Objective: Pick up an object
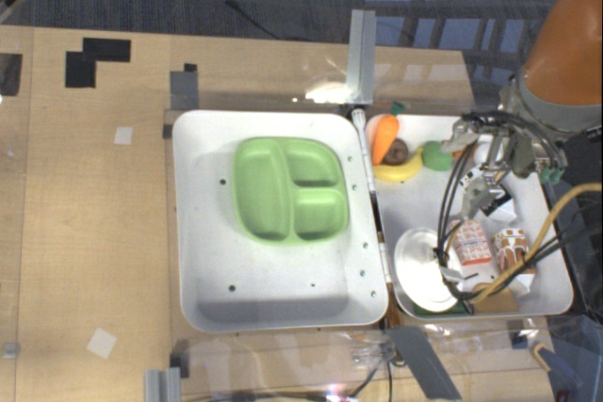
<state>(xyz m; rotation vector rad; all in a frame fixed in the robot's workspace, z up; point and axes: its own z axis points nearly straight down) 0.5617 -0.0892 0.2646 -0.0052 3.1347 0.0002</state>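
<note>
Small toy-like objects fill the right white bin [558,297] on the wooden worktop [85,249] — an orange plastic carrot [384,136], a yellow banana [399,168] and a green lump [436,155] along its far edge, a round white bowl [421,270] at its near-left corner, small printed cartons [471,245] beside it. The pincer [490,188] hangs over the bin's middle; whether it is parted or grips anything cannot be told. A green divided plastic tray [287,188] lies in the left white bin [203,231].

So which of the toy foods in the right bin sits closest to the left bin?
The carrot, orange with a green top, lies against the dividing edge; the banana and the green piece sit further right.
</note>
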